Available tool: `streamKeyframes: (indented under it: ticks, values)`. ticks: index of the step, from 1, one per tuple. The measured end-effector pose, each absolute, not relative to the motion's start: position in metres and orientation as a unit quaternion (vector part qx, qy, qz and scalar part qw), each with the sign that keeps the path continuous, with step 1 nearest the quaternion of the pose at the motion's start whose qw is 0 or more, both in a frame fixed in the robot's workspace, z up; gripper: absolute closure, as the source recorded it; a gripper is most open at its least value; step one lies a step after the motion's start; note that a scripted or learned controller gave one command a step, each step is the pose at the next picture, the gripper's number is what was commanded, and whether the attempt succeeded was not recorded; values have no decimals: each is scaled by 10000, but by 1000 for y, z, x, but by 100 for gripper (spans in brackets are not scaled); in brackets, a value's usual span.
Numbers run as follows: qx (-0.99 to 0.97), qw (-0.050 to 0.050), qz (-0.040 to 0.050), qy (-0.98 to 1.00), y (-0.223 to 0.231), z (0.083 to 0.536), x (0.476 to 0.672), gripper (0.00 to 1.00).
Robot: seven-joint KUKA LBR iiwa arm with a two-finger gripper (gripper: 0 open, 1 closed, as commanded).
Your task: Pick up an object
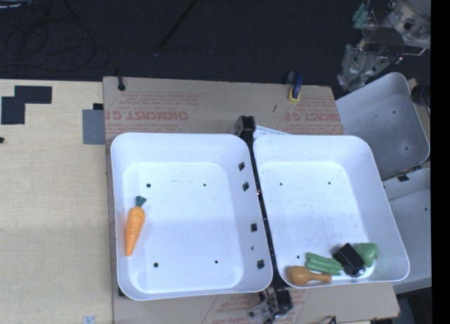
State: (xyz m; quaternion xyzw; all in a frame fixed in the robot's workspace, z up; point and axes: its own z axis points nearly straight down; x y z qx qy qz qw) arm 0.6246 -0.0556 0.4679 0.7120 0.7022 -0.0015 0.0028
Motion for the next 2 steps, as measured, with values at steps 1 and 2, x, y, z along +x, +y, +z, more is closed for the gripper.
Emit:
streamKeyframes:
  ticks: [1, 2]
  values:
    - [7050, 14, 20, 7092, 10, 540, 625, 100]
    - [7074, -71, -75, 7068, 14, 183, 614, 100]
